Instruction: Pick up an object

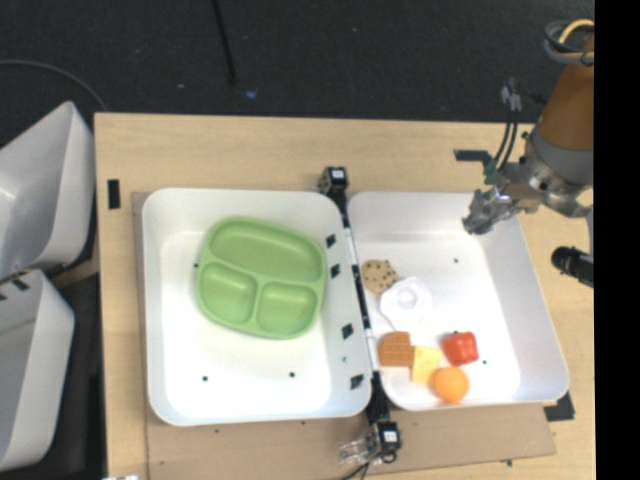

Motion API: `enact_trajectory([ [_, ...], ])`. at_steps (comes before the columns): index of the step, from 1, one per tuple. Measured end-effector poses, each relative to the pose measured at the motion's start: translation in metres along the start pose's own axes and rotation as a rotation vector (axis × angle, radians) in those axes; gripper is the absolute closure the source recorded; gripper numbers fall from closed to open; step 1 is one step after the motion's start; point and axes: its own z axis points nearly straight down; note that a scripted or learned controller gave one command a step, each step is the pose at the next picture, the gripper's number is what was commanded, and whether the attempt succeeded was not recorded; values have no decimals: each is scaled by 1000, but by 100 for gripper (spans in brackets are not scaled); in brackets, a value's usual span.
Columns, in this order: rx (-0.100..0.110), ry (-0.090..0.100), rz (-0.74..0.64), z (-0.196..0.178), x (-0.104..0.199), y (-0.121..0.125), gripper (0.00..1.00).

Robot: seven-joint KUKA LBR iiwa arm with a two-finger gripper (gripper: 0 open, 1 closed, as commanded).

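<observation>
The approach step is in hand. The gripper (482, 214) hovers over the far right corner of the right bin (520, 268); whether it is open cannot be told, and nothing is seen in it. The red object (460, 347) lies toward the bin's near side, beside the orange ball (451, 385). The next move calls for travel across bare bin floor, then descent clear of the near wall.

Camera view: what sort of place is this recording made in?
Probably a robot lab's picking bench: two white bins on a wooden board, toy food like an orange, and a robot claw over the right bin.
</observation>
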Motion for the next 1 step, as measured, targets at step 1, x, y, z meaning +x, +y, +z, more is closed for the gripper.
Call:
enact_trajectory([
  [1,5,2,-3,-14,-1,1,100],
])
